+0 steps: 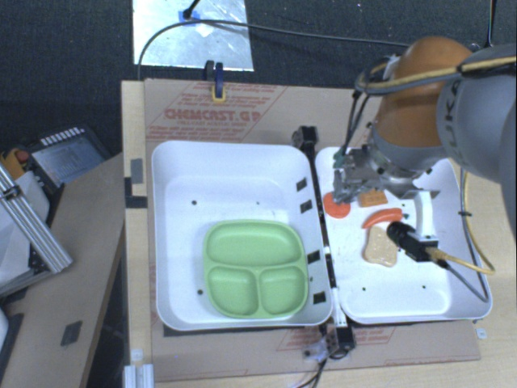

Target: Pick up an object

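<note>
The end effector (pixel 347 186) hangs over a small flat red-orange plastic disc (pixel 337 208) at the left wall of the right white bin (pixel 404 304); whether it is spread or pressed together, I cannot tell. The disc looks light, stiff and thin, probably best pinched across its rim.

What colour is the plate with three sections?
The plate is light green. It shows best in the camera view, looking down on it.

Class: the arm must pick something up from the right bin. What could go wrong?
1. The red disc, brown square and orange sausage crowd together by the gripper, so it may knock one aside or grab none.
2. The disc lies close to the right bin's left wall, which might obstruct a grasp.
</note>
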